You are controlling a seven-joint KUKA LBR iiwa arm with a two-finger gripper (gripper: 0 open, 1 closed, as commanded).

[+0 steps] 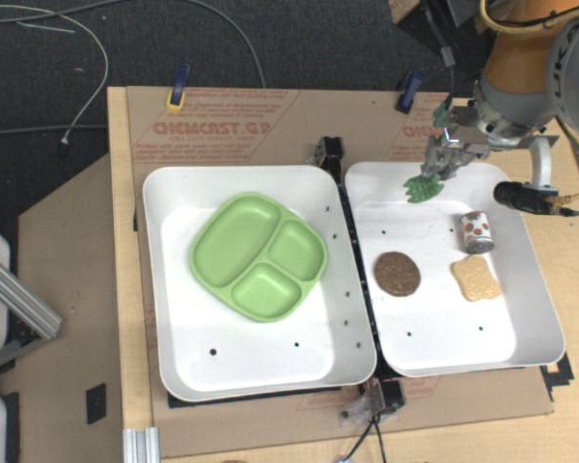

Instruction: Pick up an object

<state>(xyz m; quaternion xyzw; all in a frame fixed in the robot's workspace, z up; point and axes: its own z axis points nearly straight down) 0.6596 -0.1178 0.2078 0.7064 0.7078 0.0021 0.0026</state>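
Green divided plate (259,255); white bins (174,355); brown cookie (398,273); tan cracker (476,279); red-spotted white can (475,231).

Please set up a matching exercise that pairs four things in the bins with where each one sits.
Things:
1. green divided plate
2. brown round cookie
3. small can
4. green leafy toy

Places:
A. right bin, far end, just under the gripper
B. left bin, near its middle
C. right bin, towards its left side, near the divider between the bins
D. right bin, right part, just above the tan cracker

Pairs: 1-B, 2-C, 3-D, 4-A
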